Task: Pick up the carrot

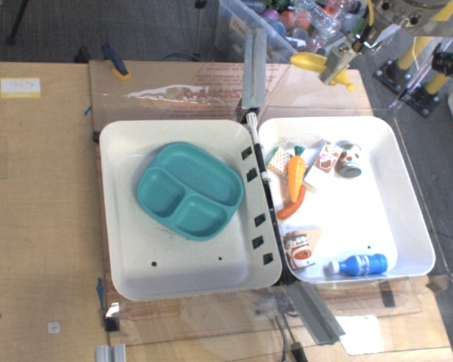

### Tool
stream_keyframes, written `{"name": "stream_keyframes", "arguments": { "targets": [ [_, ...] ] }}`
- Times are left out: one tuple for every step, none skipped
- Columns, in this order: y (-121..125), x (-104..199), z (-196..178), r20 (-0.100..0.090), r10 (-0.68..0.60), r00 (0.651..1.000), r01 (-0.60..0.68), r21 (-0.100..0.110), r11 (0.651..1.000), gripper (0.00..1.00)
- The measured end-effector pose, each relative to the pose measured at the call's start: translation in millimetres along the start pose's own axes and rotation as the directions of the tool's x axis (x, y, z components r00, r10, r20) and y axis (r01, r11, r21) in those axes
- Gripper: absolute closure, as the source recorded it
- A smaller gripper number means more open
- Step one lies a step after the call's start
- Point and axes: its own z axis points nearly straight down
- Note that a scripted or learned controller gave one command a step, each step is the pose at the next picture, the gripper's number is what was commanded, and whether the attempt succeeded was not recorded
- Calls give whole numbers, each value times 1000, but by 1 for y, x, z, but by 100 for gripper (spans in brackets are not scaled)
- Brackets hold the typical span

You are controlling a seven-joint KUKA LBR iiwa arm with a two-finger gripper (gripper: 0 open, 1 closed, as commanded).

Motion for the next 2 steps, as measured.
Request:
{"name": "stream_keyframes", "arguments": {
  "targets": [
    [-23,-3,-33,3,-299,954,299,-2,954,100],
    [29,77,-33,-1,-514,858,514,-2,858,100]
  ]
}}
